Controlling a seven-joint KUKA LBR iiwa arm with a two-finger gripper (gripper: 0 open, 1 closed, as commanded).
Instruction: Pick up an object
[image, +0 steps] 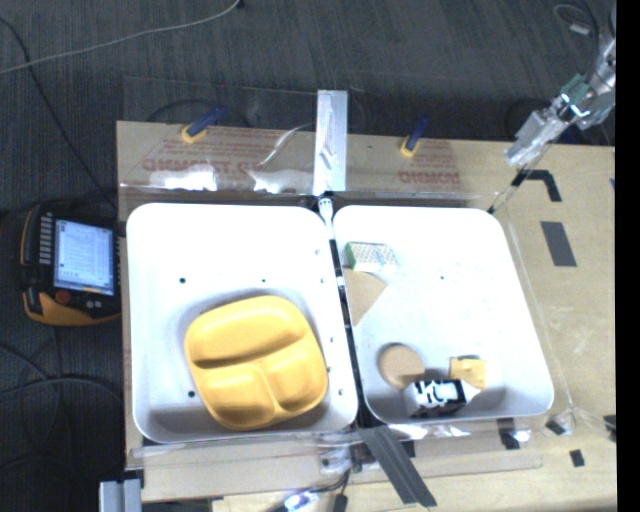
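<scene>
Tool (527, 143) blurry at top right, black/white obj (437, 394) unclear

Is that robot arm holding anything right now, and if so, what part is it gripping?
Nothing, as far as the view shows. The gripper hangs above the bench's far right corner, outside both bins, with no object at its tip.

pale translucent tool (528, 140), green-marked wrist

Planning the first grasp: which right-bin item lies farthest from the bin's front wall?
The green-patterned packet, alone near the back; the others cluster at the front.
</scene>
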